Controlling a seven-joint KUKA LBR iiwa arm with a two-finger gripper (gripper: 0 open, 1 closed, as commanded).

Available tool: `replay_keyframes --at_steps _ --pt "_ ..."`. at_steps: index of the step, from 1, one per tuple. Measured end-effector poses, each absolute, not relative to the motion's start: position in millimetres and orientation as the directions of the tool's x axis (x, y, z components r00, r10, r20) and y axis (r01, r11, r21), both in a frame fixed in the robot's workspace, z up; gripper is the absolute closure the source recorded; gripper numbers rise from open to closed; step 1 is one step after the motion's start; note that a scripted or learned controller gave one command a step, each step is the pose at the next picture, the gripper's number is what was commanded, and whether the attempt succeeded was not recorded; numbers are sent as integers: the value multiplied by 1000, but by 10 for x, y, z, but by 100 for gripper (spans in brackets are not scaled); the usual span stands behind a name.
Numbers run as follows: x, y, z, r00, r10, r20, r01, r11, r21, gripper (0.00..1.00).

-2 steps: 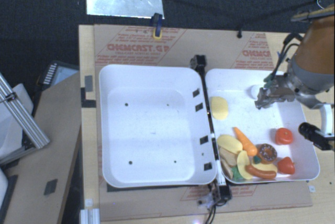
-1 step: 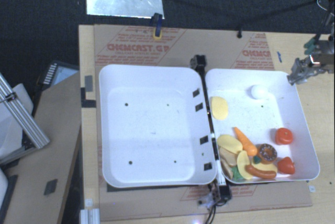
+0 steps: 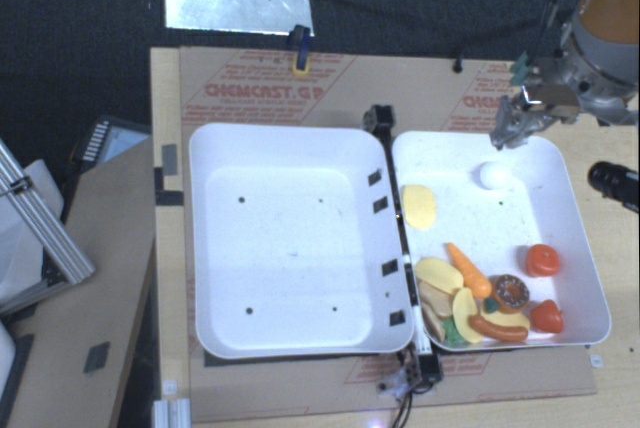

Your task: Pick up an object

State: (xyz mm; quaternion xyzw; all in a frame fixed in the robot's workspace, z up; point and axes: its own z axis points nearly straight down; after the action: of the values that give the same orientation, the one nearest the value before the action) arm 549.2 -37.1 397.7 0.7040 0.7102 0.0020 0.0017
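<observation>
Gripper (image 3: 510,134) sits over the far edge of the right bin (image 3: 570,206), just above a white ball (image 3: 494,175) and not touching it; can't tell its state at this size. Rest of the toy food sits near that bin's near corner: carrot (image 3: 467,268), sausage (image 3: 497,327), donut (image 3: 511,291), two red tomatoes (image 3: 542,259), with a yellow piece (image 3: 419,206) by the left wall.

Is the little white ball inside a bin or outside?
Inside. The white ball rests on the floor of the right bin, near its far edge.
</observation>
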Motion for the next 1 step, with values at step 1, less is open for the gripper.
replay_keyframes --at_steps 1 --pt "5534 444 4187 -12 1000 2 1000 12 4 100"
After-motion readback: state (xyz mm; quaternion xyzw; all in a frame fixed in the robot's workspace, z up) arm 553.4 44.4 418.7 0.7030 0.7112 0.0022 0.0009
